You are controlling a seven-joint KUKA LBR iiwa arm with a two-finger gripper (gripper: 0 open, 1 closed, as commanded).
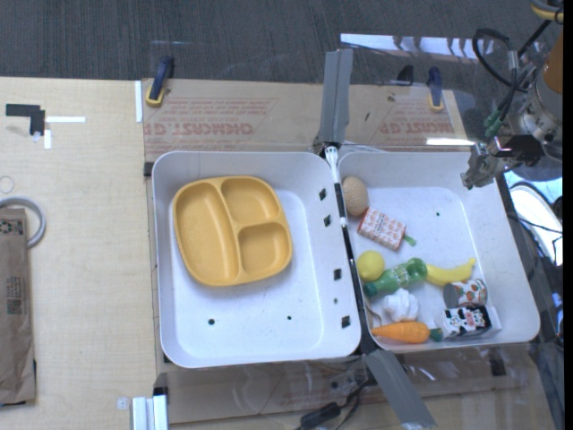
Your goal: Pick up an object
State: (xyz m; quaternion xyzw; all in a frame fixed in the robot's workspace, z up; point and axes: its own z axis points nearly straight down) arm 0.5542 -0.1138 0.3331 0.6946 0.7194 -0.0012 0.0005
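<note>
The right bin (448, 206) holds several small items: a tan egg-like ball (355, 194), a red-orange carton (382, 229), a yellow lemon (371, 264), a green vegetable (399, 277), a yellow banana (451, 271), a white garlic-like piece (398, 306), an orange carrot (402, 332) and two small printed cartons (467, 310). My gripper (479, 166) hangs above the bin's far right corner, well away from the items, with nothing seen in it.
The left bin (242, 330) carries a yellow divided plate (233, 229). Cardboard (233, 115) with blue clamps lies behind the bins. A brown paper bag (16, 303) sits at the far left of the bench. Cables hang near the arm at the upper right.
</note>
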